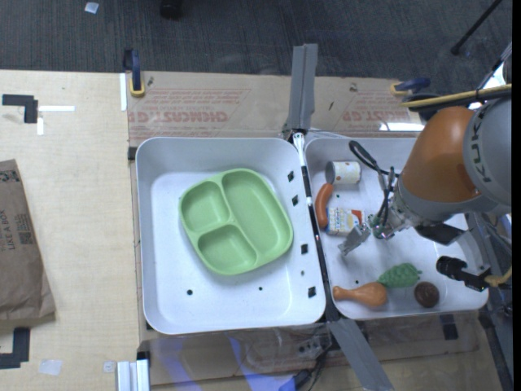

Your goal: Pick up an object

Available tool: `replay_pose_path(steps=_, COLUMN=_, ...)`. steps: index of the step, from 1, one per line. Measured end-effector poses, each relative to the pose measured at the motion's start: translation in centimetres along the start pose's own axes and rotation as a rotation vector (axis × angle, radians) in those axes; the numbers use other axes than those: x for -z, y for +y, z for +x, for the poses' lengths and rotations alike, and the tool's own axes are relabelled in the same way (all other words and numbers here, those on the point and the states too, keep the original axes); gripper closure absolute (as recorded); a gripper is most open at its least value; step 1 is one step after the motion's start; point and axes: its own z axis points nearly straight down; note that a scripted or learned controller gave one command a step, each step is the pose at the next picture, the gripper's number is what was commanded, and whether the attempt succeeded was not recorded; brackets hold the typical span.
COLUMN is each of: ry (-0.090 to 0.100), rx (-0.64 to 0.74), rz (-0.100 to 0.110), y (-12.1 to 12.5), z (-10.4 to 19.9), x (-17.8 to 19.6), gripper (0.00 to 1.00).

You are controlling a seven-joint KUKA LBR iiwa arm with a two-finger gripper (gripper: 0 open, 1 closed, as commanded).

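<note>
Item one, far left of the bench: a brown paper bag with dark print [18, 243], lying flat on the pale wood, well apart from the bins.

Item two: the left shallow white bin [163, 300]. In it lies a light green plastic divided plate with three compartments [235, 220], turned at a slant, nothing on it.

Item three: the right shallow white bin [456, 304], edge to edge with the left one. Contents, from its left side across:
- a long orange-red sausage-shaped toy [323, 204], set along the left wall;
- a small white cylinder with a dark end [343, 172], on its side near the back wall;
- a small white packet with orange and red print [345, 219], just beside the sausage;
- an orange-tan toy drumstick [363, 294], near the front wall;
- a green leafy toy [399, 276], touching the drumstick's thick end;
- a small dark brown round lump [426, 294], just right of the leaf.

Item four: the grey arm with the orange band [444, 157], reaching in from the right. Its two-finger gripper [355, 239] hangs low over the bin floor just beside the printed packet; the fingers look drawn close together, nothing seen between them.
</note>
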Motion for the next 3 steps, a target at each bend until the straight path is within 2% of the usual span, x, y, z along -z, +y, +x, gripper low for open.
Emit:
replay_pose_path(steps=1, ry=-0.001, rx=0.056, rz=-0.001, y=2.6, z=-2.5, x=5.5, gripper=0.0)
replay_pose_path(steps=2, ry=0.0, rx=-0.014, rz=0.0, y=0.2, z=-0.2, x=0.0, gripper=0.0)
replay_pose_path(steps=3, ry=-0.001, rx=0.254, rz=-0.001, y=7.0, z=2.2, x=10.1, gripper=0.0)
